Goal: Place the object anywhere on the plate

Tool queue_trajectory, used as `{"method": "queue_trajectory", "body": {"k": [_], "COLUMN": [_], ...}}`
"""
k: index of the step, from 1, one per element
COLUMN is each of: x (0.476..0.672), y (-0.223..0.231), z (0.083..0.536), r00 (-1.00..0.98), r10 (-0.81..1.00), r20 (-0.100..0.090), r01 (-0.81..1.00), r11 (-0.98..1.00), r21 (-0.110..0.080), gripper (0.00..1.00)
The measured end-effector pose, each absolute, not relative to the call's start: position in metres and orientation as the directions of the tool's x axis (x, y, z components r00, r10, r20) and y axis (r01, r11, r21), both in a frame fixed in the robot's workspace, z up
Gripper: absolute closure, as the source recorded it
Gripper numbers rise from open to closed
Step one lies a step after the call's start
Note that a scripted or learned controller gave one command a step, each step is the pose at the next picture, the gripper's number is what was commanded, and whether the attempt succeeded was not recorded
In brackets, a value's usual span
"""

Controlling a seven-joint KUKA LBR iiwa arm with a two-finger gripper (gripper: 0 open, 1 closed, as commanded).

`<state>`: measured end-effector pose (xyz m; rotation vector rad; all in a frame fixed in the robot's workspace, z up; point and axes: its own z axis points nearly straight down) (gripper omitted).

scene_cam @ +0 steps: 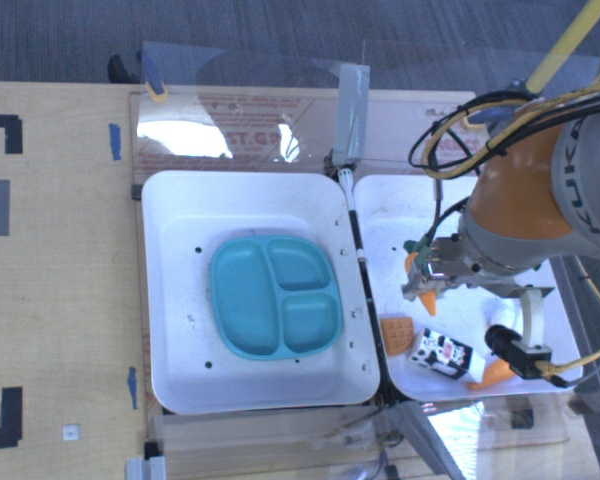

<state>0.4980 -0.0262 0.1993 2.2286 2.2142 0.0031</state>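
A: Nearest the camera is the grey arm with its orange band, hanging over the right bin. Below it the tool sits low near the bin's left wall.

B: Is it pinching anything?

A: An orange piece, carrot-like, shows right at its tip, but I cannot tell whether the tool is spread or pressed together, nor whether that piece is truly gripped.

B: What else is in that bin?

A: Along its near edge: a waffle-patterned orange square, a black-and-white spotted carton, another orange bit. The teal divided plate lies in the middle of the left bin.

B: So the step?

A: Picking, I judge. Next calls for lifting clear of the wall between bins, crossing to the plate and releasing over it.
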Motion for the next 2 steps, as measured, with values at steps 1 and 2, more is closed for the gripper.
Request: {"method": "queue_trajectory", "body": {"k": [1, 2], "x": [0.512, 0.512], "y": [0.0513, 0.0502], "z": [0.2063, 0.2062], "r00": [-0.156, -0.154], "r10": [0.988, 0.988], "r20": [0.001, 0.0], "r01": [0.988, 0.988], "r11": [0.156, 0.154], "r21": [0.001, 0.001], "gripper": [1.0, 0.0]}}
